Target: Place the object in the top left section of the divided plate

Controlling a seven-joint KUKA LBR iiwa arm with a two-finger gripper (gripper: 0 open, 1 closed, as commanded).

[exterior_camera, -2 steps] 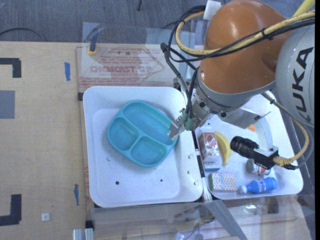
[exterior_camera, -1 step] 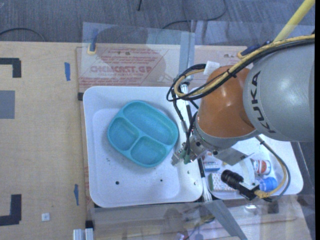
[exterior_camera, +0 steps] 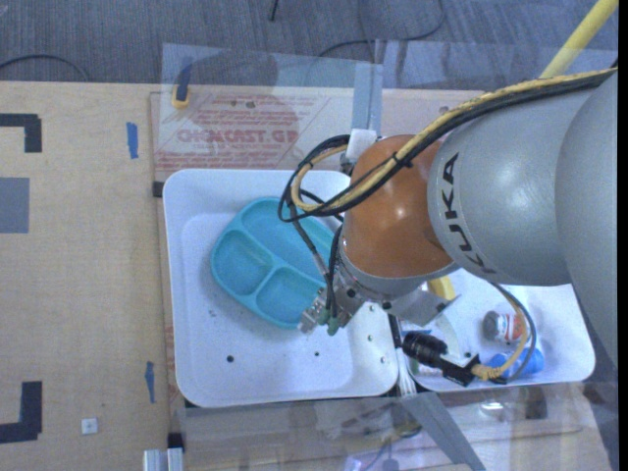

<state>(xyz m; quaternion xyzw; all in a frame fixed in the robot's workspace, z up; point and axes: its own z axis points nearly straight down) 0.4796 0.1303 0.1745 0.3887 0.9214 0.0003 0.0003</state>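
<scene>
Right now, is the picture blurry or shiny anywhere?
Camera view: mostly sharp; the big grey arm near the lens looks soft and has a bright sheen; the blue divided plate and left white bin are evenly lit with soft shadows.

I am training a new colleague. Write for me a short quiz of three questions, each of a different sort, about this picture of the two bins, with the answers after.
1. True or false: the blue divided plate lies in the left bin.
2. Multiple choice: where is the gripper seen? A) above the taped bench at the left; B) at the plate's right edge, over the left bin; C) over the carpet at the top.
3. Fill in: the band above the arm's wrist is ____ in colour.

Key: 1 true. 2 B. 3 orange.
</scene>
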